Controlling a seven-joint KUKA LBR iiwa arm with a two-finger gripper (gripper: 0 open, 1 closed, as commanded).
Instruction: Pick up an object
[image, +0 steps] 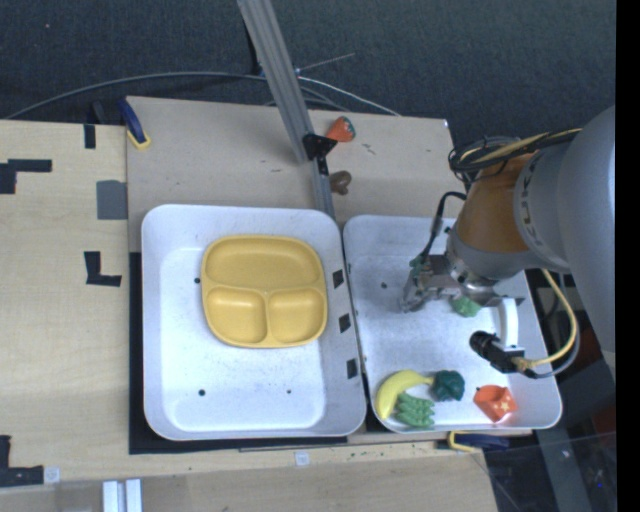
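Left bin (165, 330): yellow divided tray (265, 290), bare floor toward its front | Right bin (385, 250): banana (398, 384), green toys (415, 409), orange piece (494, 401) along front edge, middle open | Hand (415, 297): low in right bin, grip state cannot be told

2 shallow white plastic bins sit side by side on the bench. The left bin (170, 330) holds a yellow 3-compartment plastic tray (265, 290) toward its far side. In the right bin (385, 250), along its near edge, lie a yellow toy banana (398, 384), a green leafy toy (414, 409), a dark green toy (449, 384) and an orange toy (495, 401).
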